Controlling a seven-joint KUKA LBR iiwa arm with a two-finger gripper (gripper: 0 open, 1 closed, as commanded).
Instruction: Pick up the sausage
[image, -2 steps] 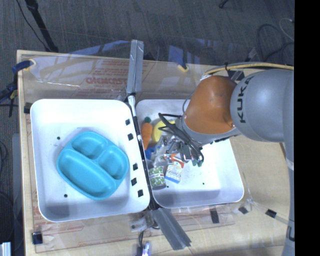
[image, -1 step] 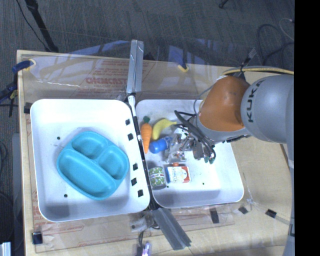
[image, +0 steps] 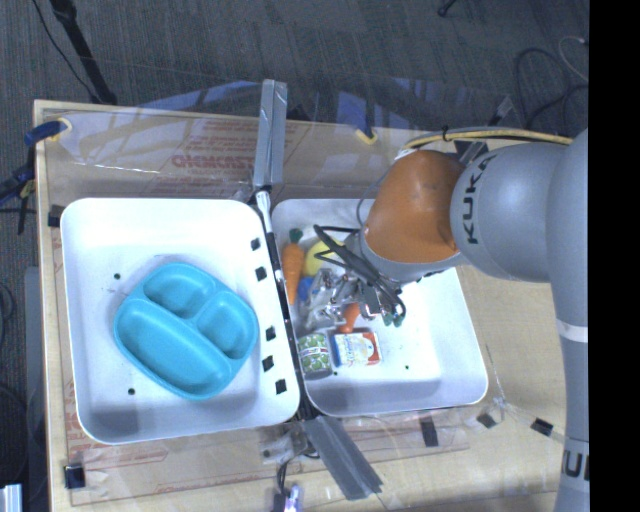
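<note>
Grey arm with orange band (image: 415, 215) reaches over the right shallow white bin (image: 445, 355); pincer (image: 345, 295) sits low among a clutter of small items. Orange sausage-like piece (image: 291, 265) lies just left of it. Blue divided plastic tray (image: 187, 327) rests in the left white bin (image: 90, 250).

Grey KUKA-lettered arm (image: 520, 210), orange band above wrist.

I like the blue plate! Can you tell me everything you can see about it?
The plate is bright sky blue and looks like smooth plastic. It is a rounded, bean-like shape with three hollow sections: one long one near its lower left edge and two smaller ones toward the upper right. It lies flat, right side up and turned at a slant, on the floor of the left bin, with white floor showing around it. Its hollows hold nothing.
</note>
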